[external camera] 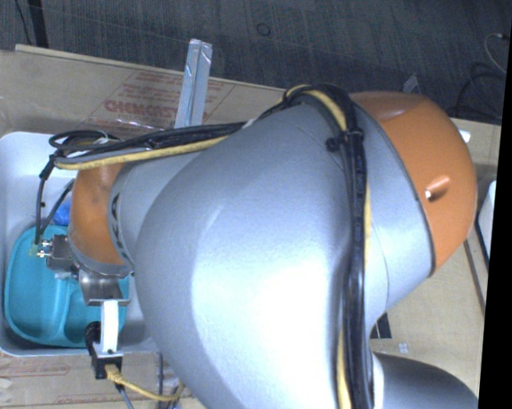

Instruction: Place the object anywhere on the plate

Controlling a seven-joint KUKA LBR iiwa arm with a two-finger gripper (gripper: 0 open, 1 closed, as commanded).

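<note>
A: How should the placing be done?

B: The arm (pixel 268 271) is nearest; beneath it the gripper (pixel 66 258) is held above the plate (pixel 29 308); spread or closed cannot be told.

A: And the object?

B: Perhaps the blue bit (pixel 59 216) at the plate's far edge; release should be made low, inside the rim, away from the bin (pixel 15 156) wall.
</note>
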